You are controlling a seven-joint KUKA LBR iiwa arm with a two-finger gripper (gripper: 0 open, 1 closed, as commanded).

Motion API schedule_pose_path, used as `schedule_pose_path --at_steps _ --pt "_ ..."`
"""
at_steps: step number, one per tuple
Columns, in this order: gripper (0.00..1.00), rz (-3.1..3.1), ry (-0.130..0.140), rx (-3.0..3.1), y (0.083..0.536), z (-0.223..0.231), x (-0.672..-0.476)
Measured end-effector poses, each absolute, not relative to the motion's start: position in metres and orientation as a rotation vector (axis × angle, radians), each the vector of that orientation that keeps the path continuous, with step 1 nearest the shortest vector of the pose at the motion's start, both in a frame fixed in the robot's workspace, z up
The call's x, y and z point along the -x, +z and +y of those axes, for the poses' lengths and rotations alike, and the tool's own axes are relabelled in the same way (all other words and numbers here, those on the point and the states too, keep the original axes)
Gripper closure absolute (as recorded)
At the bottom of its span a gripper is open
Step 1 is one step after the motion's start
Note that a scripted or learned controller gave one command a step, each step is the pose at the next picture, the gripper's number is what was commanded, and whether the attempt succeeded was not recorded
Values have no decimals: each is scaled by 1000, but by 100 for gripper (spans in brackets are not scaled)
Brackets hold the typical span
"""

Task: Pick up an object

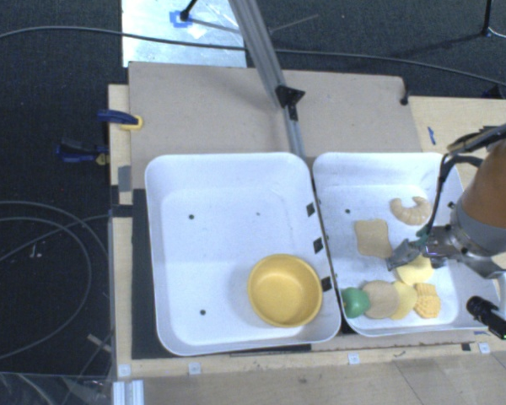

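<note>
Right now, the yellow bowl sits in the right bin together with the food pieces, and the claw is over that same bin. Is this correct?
Not quite. In the camera view the yellow bowl sits in the left bin, alone near its front right corner. The food pieces lie in the right bin, and the claw is over that bin, as you said.
</note>
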State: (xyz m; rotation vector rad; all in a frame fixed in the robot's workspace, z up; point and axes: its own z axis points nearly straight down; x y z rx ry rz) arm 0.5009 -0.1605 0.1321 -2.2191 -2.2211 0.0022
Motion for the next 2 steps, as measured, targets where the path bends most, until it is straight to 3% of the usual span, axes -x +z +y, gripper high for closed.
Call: schedule_pose_path --at_steps 1,2 --pt "100 -2225 -2 2223 145 -161 -503" --pt "100 -2233 -7 2221 208 -157 -502"
